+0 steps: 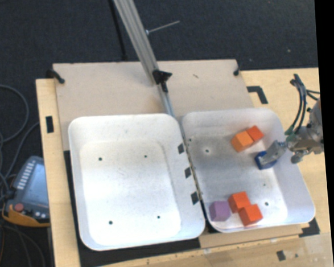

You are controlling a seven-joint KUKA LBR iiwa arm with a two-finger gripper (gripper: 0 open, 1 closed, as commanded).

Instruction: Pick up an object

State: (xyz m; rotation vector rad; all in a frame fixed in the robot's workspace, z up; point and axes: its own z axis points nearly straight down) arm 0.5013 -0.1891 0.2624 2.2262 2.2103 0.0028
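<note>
The right bin [291,201] holds several small blocks. Two orange blocks [246,138] sit side by side near its far side. At its near edge, two red-orange blocks [244,207] lie next to a purple block [220,210]. A blue block [265,161] rests near the bin's right side. My gripper [286,150] reaches in from the right edge, low over the bin's right rim. It is just right of the blue block and close against it. I cannot tell whether the block is in its grasp.
The left bin [79,182] stands beside the right one, with a divider with clips [188,171] between them. A slanted metal rail [140,40] rises behind the bins. Cables and a pendant [28,191] lie off the bench at left.
</note>
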